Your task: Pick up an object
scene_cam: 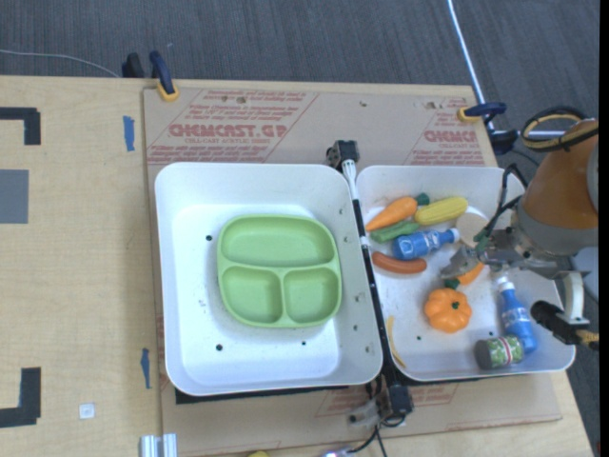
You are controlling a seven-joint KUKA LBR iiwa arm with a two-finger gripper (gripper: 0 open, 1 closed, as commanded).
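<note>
Grey gripper [468,260] above right bin [419,350] | grip state unclear | beside pumpkin [447,309]

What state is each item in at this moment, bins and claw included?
Green divided plate: flat in the left bin.
Carrot: lying in the right bin.
Corn cob: lying beside the carrot.
Blue bottle: on its side.
Sausage: lying flat.
Pumpkin: upright.
Second blue bottle: lying down.
Green can: tipped on its side.
Claw: low in the right bin, grip unclear.

board [238,127] | red print "CHEMCAST GP", upside down | repeated at right, partly cut off
</note>
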